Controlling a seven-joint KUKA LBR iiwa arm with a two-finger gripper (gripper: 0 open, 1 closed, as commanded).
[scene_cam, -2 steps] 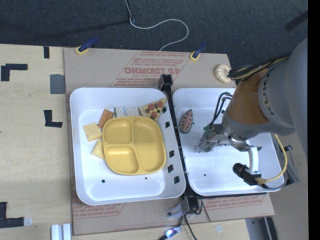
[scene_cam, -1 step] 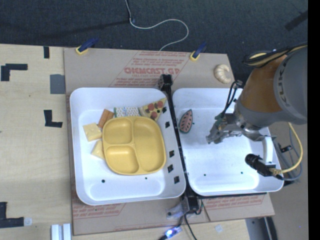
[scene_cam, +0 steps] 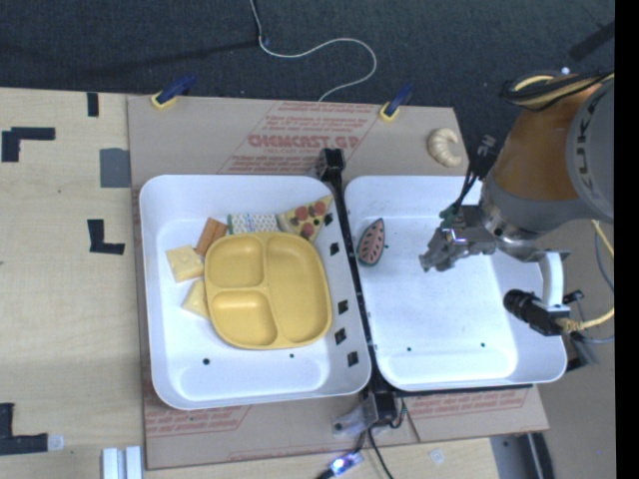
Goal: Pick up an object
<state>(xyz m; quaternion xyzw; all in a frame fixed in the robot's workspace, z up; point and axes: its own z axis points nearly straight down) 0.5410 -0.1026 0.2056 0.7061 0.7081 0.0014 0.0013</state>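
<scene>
Striped slice (scene_cam: 371, 240) — spotted lying flat on the floor of the right bin (scene_cam: 449, 342), hard against its left wall, just beside the divider between the bins. Noted the pincer (scene_cam: 442, 249) low over the same bin, to the right of the slice and apart from it, with nothing seen in its grasp; could not tell whether released or clenched. Judged the placing sensible: held low and level with the one loose thing in that bin, so only a short reach leftward was left to make.

Took the slice for a small hard toy — teardrop-shaped, ribbed in red and green, probably slippery at its tapered end. Noted the bin as smooth white plastic, shallow, with rounded corners.

Further left, saw the left bin (scene_cam: 165, 367) crowded: a glossy yellow plate (scene_cam: 268, 289) with three wells, pale square crackers (scene_cam: 185, 263) tucked against its left rim, a pizza wedge (scene_cam: 308, 217) at its far edge. Found brown cardboard (scene_cam: 300, 138) under both bins, and a beige lump (scene_cam: 446, 146) on it just beyond the right bin's far rim.
</scene>
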